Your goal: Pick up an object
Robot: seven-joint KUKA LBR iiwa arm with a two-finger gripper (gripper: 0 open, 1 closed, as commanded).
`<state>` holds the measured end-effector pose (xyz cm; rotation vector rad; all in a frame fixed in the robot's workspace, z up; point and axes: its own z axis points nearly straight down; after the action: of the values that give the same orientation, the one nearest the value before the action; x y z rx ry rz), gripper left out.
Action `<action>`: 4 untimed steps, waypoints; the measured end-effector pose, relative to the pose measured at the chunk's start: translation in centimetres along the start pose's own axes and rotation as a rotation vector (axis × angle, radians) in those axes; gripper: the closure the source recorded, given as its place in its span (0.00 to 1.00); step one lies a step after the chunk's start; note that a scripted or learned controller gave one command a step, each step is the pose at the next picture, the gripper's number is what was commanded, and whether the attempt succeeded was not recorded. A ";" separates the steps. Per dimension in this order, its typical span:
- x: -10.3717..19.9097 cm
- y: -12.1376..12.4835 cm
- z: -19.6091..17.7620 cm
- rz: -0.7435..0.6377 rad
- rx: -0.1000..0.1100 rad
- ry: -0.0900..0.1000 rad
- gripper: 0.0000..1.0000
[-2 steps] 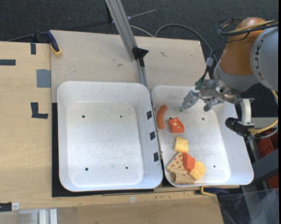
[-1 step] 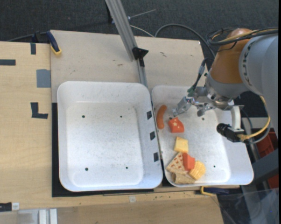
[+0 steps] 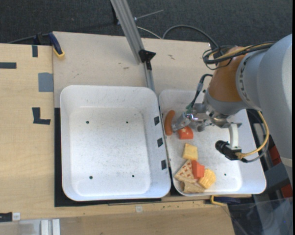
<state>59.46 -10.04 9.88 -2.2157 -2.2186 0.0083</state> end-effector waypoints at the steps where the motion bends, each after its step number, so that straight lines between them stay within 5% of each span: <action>1: 0.0 0.1 -1.4 -0.001 -0.005 0.000 1.00; 3: -0.6 0.0 -13.5 0.001 -0.013 -0.002 1.00; 4: -0.6 0.0 -15.5 0.000 -0.009 -0.001 1.00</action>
<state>59.61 -10.66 25.35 -2.2208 -2.2236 -0.0011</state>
